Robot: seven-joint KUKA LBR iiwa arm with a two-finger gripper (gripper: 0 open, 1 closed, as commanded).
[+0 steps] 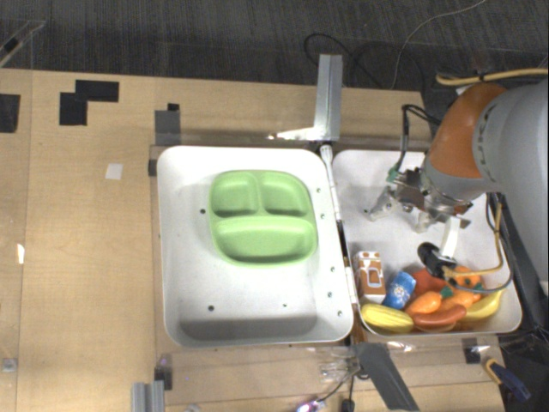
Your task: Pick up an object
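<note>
**Camera view.** Two shallow bins lie side by side on the wooden bench (77, 273). The left white bin (184, 299) holds one item: a light green plastic plate with three compartments (260, 215). It lies flat in the bin's upper middle, apart from every wall.

The right white bin (360, 174) has its contents crowded at the near end. Noted there:
- A small brown and white carton (371, 273) stands by the left wall.
- A blue can with a white pattern (399, 290) is just beside the carton, on its right.
- An orange pepper-shaped toy (426, 301) touches the can.
- A yellow oval toy (386, 318) lies along the near wall, below the carton.
- A reddish-brown elongated toy (439, 318) lies next to the oval one.
- A yellow plastic banana (485, 305) curves into the near right corner.
- A further orange piece (464, 278) sits at the top of the cluster, partly covered — its kind cannot be told.

The grey arm (515, 144), with its orange band (455, 140), reaches in from the right. The gripper (401, 206) is over the bare white floor in the upper half of the right bin, apart from the cluster nearer the camera. Whether it is released or clenched cannot be told from this angle.
</note>
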